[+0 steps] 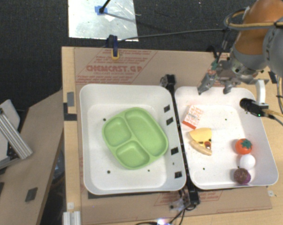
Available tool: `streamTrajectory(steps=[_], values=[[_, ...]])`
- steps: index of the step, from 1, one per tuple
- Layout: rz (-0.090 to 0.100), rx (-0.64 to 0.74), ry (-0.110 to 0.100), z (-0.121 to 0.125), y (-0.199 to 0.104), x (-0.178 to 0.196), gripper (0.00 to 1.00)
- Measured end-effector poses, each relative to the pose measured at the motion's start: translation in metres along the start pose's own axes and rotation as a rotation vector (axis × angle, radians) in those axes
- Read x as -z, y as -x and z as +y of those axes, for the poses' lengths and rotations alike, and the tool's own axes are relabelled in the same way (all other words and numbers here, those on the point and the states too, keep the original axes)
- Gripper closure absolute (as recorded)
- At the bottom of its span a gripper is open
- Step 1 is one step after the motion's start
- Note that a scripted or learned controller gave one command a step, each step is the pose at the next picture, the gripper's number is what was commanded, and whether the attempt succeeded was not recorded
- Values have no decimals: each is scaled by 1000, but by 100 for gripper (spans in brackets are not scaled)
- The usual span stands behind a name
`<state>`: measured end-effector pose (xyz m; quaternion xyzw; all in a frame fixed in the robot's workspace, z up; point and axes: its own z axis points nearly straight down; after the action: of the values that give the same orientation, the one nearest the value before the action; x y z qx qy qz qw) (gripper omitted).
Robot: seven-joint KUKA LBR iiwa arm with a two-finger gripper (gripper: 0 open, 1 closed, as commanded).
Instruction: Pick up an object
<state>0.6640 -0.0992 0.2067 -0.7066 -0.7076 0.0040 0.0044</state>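
Above the far rim of the right bin (268,139), the gripper (215,85) hangs with its two fingers spread apart and nothing between them. Nearest to it, just inside the bin, lies a small red-and-white packet (193,116), below and slightly left of the fingertips and clear of them. Beyond the packet, toward the bin's middle, rests a yellow pizza slice toy (202,140). Well apart from the gripper, along the bin's near right side, an orange tomato-like toy (243,146), a white ball (247,161) and a dark purple ball (241,176) sit in a line, each just beside the next. Across the divider, the left bin (92,125) holds a green sectioned plate (134,137).
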Motion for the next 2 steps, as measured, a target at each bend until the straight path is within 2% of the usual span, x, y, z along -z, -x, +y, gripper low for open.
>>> streamTrajectory(steps=[1,2], values=[[-1,2,13,2,0,9,0],[-1,0,11,-5,-1,-49,0]])
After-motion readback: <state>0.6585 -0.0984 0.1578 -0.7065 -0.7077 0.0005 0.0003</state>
